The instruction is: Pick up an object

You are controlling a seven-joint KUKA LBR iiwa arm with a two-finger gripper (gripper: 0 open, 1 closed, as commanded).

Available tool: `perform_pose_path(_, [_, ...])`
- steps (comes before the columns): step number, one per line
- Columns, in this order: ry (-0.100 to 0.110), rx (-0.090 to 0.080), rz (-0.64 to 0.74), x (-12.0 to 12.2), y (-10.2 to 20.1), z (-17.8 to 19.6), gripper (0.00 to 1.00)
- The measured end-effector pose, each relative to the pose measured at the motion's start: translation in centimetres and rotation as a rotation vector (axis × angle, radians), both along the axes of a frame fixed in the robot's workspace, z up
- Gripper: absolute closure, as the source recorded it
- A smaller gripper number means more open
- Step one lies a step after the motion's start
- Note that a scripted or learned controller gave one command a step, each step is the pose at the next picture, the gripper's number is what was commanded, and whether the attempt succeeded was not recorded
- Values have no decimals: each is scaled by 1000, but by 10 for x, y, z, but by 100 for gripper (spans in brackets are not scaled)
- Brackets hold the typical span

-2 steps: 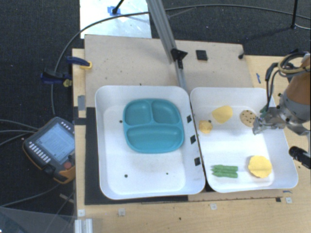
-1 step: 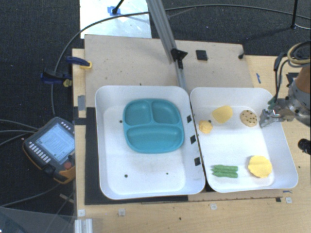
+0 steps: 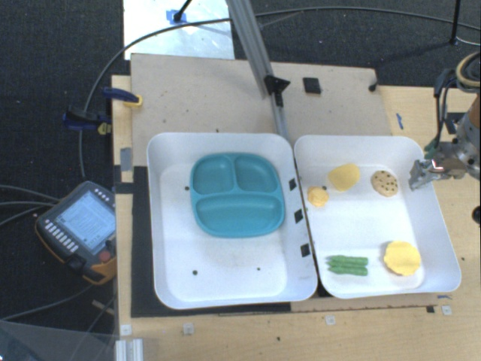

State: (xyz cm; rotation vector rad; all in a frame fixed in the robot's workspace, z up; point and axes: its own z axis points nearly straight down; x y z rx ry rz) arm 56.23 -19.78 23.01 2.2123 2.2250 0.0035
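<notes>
At the far left, off the worktop: a handheld control pendant [image 3: 79,230] with a lit screen lies on the dark floor, at about 9 o'clock from the left bin, its cables trailing away.
Worktop [image 3: 225,96]: a pale board carrying two shallow white bins side by side; a yellow-and-blue clamp [image 3: 120,96] grips its edge at 10 o'clock.
Left bin [image 3: 173,277]: holds a teal divided plate [image 3: 237,195] with three compartments, lying flat in the upper middle of the bin, toward 12 o'clock from the bin's centre.
Metal pole [image 3: 252,36]: slants down from 12 o'clock and ends near the top of the seam between the bins.
Right bin [image 3: 368,224]: holds five small things, all apart from one another.
Small yellow piece [image 3: 318,196]: near the bin's left wall, at 9 o'clock.
Larger yellow piece [image 3: 344,177]: just up and right of the small one, at 11 o'clock.
Green beans [image 3: 347,265]: lying flat at 7 o'clock, near the lower wall.
Cookie [image 3: 384,182]: speckled, at 1 o'clock, near the upper right.
Yellow round piece [image 3: 402,258]: at 5 o'clock, right of the beans.
Pincer [image 3: 422,173]: over the right bin's right wall at 2 o'clock, just right of the cookie and apart from it; nothing shows between its tips, and how wide they stand I cannot tell.
</notes>
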Motion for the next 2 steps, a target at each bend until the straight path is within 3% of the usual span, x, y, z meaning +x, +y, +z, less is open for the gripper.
perform_pose_path(2, [3,2,4,6,107,15,100])
